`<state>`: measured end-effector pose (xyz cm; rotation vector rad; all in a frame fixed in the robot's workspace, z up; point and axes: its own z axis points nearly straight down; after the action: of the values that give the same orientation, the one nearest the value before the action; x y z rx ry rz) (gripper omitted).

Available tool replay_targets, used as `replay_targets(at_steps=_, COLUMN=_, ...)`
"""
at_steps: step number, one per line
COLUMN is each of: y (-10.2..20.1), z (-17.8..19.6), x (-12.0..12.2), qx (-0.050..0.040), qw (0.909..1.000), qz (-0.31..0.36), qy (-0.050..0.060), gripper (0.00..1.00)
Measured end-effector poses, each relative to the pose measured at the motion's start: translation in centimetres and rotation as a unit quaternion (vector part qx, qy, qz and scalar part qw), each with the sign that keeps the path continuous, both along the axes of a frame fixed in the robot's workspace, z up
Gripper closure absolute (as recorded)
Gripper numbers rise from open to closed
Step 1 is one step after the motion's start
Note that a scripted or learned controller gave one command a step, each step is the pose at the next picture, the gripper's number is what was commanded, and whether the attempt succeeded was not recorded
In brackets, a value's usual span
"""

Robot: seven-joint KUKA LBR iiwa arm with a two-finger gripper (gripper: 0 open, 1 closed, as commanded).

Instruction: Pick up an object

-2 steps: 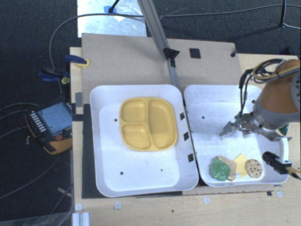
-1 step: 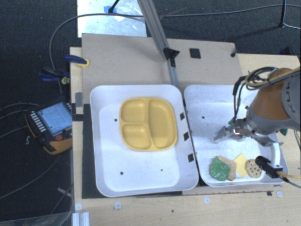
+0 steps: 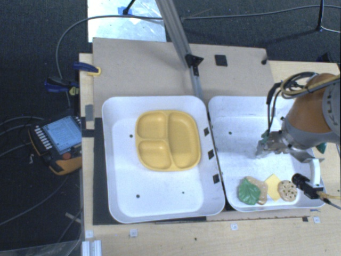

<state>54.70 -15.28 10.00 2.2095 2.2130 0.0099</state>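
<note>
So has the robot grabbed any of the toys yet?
Not yet. Nothing looks picked up: the green leaf toy, yellow wedge and round cookie all lie in the right bin. The gripper is over that bin, above the toys and apart from them. The whole job is left: reaching one, gripping and lifting it.

Grey arm [image 3: 311, 135] w/ orange band [image 3: 311, 108], black & yellow cables [image 3: 287, 84] looped at wrist

We see a bench [image 3: 176, 63] topped with pale board, and on it two shallow white bins side by side: the left bin [image 3: 160, 196] and the right bin [image 3: 240, 121]. A small black square [image 3: 221, 60] lies on the board behind them.
</note>
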Motion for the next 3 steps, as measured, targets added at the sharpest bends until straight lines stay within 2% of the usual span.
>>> replay_targets(at_steps=1, y=-0.2, z=5.6, x=1.2, qx=0.0019, qw=1.0000, qz=0.001, qy=0.004, gripper=1.00)
replay_targets(at_steps=2, y=0.5, z=11.3, x=2.1, qx=0.0020, qw=1.0000, qz=0.002, qy=0.003, gripper=1.00)
replay_targets(at_steps=3, y=0.5, z=12.6, x=2.2, qx=0.0024, qw=1.0000, qz=0.002, qy=0.005, gripper=1.00)
